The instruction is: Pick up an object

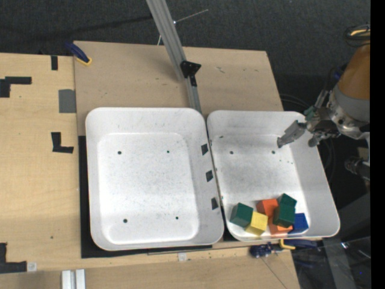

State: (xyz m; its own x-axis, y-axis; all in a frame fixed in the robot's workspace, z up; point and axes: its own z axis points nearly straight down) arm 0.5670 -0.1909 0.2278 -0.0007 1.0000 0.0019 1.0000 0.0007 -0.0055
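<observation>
Count: 2 white bins on the surface, the left bin (147,120) and the right bin (252,125). Blocks, all clustered in the near corner of the right bin: 2 green blocks (242,214) (287,208), 1 yellow block (258,222), 1 blue block (300,222), and orange blocks (267,206), 2 as far as can be told since they are partly hidden. Also 1 arm with 1 tool (299,134).
</observation>
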